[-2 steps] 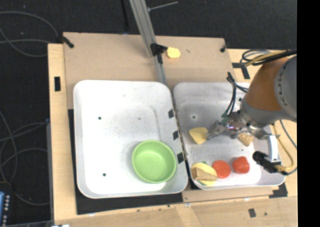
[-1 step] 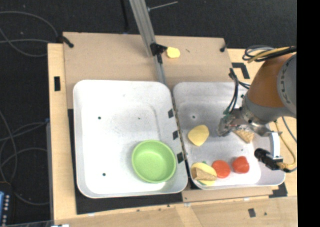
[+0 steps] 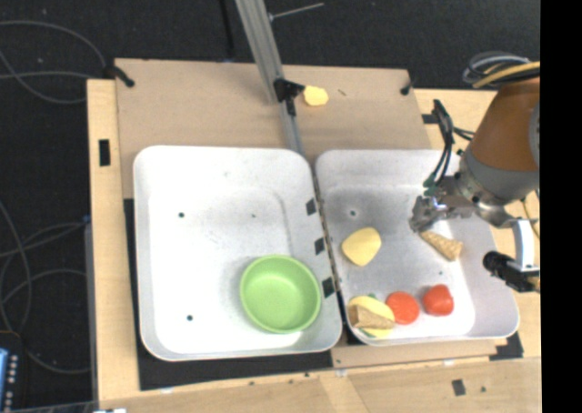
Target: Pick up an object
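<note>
- Target candidate: tan wedge-shaped piece (image 3: 442, 245), looks like a bread or cake slice, lying flat in the right bin (image 3: 382, 175) toward its right side.
- Gripper (image 3: 427, 218) sits just above and left of the wedge, near its upper end; contact cannot be judged. Whether it is wide or narrow: cannot tell, the wrist hides that.
- Nothing visibly gripped; pick judged not yet made.
- To do the step well: centre over the wedge's middle, not its tip, align the closing direction across the narrow width, descend squarely to the bin floor, close, then lift straight. A tip grasp would likely let it pivot out.
- Nearby in the same bin: pale yellow lump (image 3: 361, 246) to the left, well apart; red tomato-like item (image 3: 439, 299) and orange-red one (image 3: 402, 307) below; yellow-and-tan item (image 3: 372, 316) at the front corner.
- Left bin (image 3: 182, 184) holds a green bowl (image 3: 280, 293).
- Small yellow object (image 3: 316, 95) lies on the bench beyond the bins.
</note>
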Robot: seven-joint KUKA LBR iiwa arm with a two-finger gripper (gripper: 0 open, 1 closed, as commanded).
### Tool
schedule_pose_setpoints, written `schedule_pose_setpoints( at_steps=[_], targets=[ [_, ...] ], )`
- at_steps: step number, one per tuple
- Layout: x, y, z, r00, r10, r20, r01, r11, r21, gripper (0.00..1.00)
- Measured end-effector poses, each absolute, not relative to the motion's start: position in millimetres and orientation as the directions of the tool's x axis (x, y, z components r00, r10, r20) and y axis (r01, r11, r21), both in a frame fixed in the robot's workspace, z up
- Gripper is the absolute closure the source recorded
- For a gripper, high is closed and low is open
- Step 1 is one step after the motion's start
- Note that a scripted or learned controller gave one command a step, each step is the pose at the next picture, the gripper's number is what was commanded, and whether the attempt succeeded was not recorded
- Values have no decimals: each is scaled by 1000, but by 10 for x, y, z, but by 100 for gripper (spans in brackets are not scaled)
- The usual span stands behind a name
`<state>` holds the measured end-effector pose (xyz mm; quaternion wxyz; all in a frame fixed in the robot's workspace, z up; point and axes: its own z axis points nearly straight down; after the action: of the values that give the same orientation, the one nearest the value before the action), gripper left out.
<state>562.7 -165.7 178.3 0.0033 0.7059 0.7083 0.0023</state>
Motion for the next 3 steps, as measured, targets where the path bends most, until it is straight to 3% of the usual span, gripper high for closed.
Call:
schedule_pose_setpoints(
  at_steps=[2, 3],
  targets=[
    [5635, -1616, 2740, -5, 1000, -2, 1000, 5, 7, 100],
    [5770, -1137, 2609, -6, 1000, 0, 1000, 6, 0, 100]
  ],
)
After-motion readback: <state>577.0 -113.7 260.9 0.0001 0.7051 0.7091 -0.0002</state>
